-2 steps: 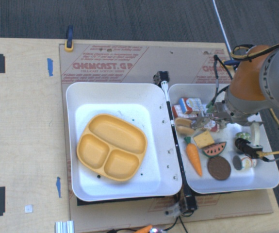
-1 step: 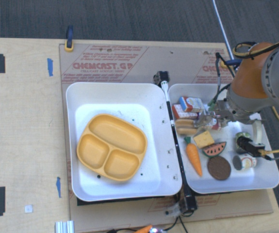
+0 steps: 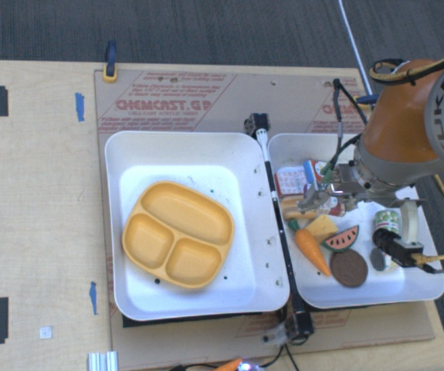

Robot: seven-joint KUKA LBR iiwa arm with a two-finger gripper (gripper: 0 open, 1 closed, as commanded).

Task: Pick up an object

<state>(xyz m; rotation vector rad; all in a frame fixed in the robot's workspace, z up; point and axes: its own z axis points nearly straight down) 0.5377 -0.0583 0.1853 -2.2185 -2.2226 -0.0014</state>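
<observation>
Bins stood side by side on the bench: the left bin (image 3: pixel 121 161) held a yellow divided plate (image 3: pixel 177 233) with three compartments, and the right bin (image 3: pixel 422 288) held a group of small toy foods. The arm (image 3: pixel 407 126), grey with an orange band, reached in from the right and hung over the upper middle part of the right bin. Its gripper (image 3: pixel 320 195) was low among the objects, near the left wall of that bin. I could not tell whether it was open or closed, because the metal parts were small and mixed with the things under them, and no object was seen clearly held.

Just beside the gripper, on its upper left, lay a red and white packet (image 3: pixel 289 180), with a blue item (image 3: pixel 310 171) touching it. Below the gripper lay a yellow piece (image 3: pixel 323 227), and next to it an orange carrot (image 3: pixel 311 250), tilted toward the lower right. A watermelon slice (image 3: pixel 342 239) was to the right of the carrot, and a brown round cookie (image 3: pixel 349 269) lay just below the slice. Farther right stood a small green and white can (image 3: pixel 386 221), well apart from the gripper.
</observation>
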